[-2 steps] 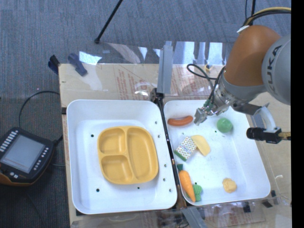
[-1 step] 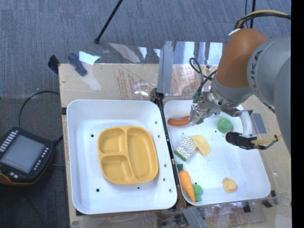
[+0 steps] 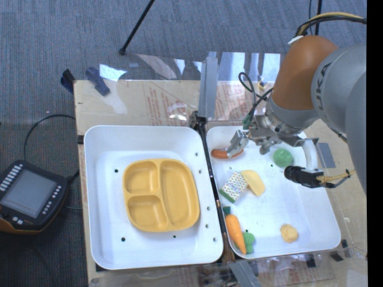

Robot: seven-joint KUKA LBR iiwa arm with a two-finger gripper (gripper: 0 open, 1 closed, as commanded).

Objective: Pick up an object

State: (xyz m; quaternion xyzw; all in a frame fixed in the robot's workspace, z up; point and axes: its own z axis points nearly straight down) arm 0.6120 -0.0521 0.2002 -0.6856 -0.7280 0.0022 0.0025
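The gripper [image 3: 239,141] is hovering over the right bin's [image 3: 326,211] back-left corner, fingers [image 3: 234,143] apart just above a toy sausage [image 3: 226,154] lying there, untouched. Being so near the bin wall, the fingers are risking clipping it or nudging the sausage aside.

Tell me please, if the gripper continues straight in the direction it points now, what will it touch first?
Most likely the sausage. The gripper points down toward the far left corner of the right bin, and the sausage lies directly under its tip. Depth is hard to judge from this view, so it may already be touching.
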